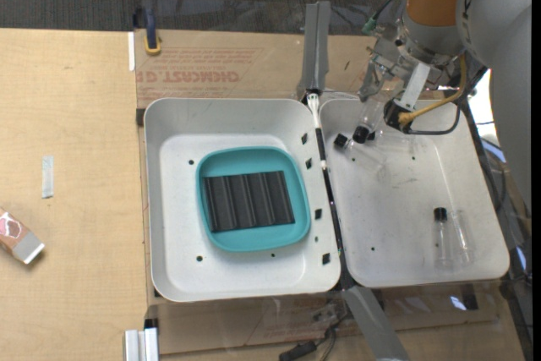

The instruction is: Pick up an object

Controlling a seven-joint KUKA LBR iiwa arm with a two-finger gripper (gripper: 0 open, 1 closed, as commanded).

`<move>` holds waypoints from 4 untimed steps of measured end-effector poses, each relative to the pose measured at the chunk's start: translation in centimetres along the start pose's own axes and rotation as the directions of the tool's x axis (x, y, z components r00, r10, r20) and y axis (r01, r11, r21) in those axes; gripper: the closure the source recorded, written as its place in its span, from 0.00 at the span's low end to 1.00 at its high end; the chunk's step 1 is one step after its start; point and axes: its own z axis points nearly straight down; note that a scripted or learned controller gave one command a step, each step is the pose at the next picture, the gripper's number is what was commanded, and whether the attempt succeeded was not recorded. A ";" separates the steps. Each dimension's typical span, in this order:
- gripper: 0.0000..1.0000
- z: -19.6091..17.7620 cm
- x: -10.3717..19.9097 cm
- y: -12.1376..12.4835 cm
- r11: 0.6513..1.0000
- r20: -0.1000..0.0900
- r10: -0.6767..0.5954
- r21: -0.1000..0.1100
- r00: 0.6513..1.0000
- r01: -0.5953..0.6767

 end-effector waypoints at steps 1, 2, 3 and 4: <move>1.00 0.2 -2.4 1.4 0.995 -0.001 0.096 -0.002 0.995 -0.096; 1.00 -0.1 -0.9 0.5 0.985 -0.001 0.171 -0.001 0.985 -0.171; 1.00 -0.8 -1.0 0.5 0.986 0.003 0.169 0.001 0.986 -0.169; 1.00 0.0 -1.6 0.1 0.973 -0.001 0.229 0.001 0.973 -0.229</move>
